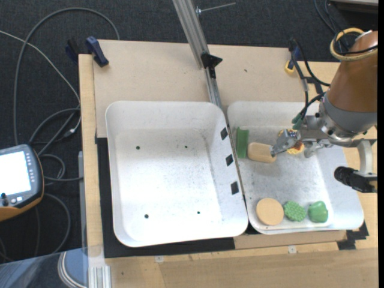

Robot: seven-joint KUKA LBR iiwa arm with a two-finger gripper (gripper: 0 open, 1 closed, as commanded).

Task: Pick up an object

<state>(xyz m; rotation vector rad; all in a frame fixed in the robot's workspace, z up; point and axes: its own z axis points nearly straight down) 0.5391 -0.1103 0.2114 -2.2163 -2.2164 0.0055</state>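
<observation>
As you scan from the left, you find: left bin (120,125), white, on the bench (150,65). Right bin (348,215) holds a green block (242,143) by its left wall, a tan block (260,153), then along the front a tan disc (270,211), a green knobbly piece (294,211) and a green lump (318,211). Claw (279,149) touches the tan block's right end; whether it is clenched or released, you cannot tell.

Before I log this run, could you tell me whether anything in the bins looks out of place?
Nothing stands out. The green block, tan piece, tan disc and two green items all lie inside the right bin.
</observation>
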